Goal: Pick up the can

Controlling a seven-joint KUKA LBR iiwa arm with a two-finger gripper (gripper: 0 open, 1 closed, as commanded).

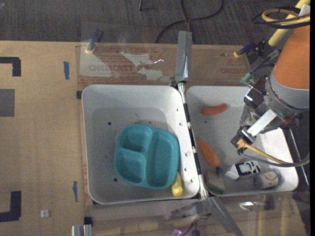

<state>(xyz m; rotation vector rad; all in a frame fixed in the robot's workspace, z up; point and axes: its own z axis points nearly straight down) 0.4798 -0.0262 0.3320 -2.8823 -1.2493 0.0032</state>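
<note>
Arm (293,58): grey with an orange band, reaching in from the right over the right bin (231,95); its upper part is cut off by the frame edge.
Tool (244,140): hangs over the right bin, above and left of the can; the wrist hides its tips, so I cannot tell how it stands.
Can (266,179): on its side in the right bin's near right corner, apart from the tool, blurred.
Box (247,169): small, black and white, just left of the can; label unreadable.
Carrot (209,153): by the divider.
Sausage (214,109): far part of the right bin.
Sponge (215,186): green, near corner, partly hidden by the rim.
Left bin (98,102): holds a teal tray (146,156) with a banana (177,185) at its near edge.
</note>
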